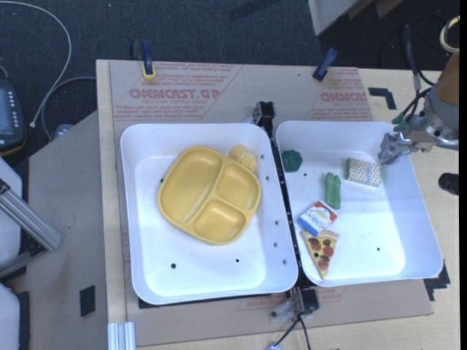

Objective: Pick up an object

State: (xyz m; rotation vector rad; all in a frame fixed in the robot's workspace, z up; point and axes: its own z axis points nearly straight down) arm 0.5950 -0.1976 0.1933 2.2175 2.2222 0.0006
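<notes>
Claw [389,150] sits at the far right rim of the right bin [379,265], low over the white wall, and from this slanted view its tips are a dark blur, so whether it is open or closed cannot be told; nothing shows between its tips. Just to its left, almost touching, lies a small pale speckled block [363,172], flat on the bin floor. Further left of the claw and a touch nearer the camera stands out a green pickle-shaped piece [333,190], lying lengthwise. Beyond that, up by the dividing wall, a dark green rounded lump [292,160] rests in the bin's far left corner. Nearer the camera and well left of the claw, a small red, white and blue carton [318,216] lies tilted, and right against it, closer to the front rim, a pizza slice toy [322,251] points down toward the front. Across the divider, well away from the claw, the left bin [146,265] carries a yellow divided plate [209,193] with three compartments, lying at a slant, and a yellow corn piece [244,156] peeks out at the plate's far edge, touching it. Both bins rest on a brown board [219,93] printed with red lettering on the surface, with a blue and yellow clamp [148,59] at its far left edge and a blue clamp [324,63] further along.
</notes>
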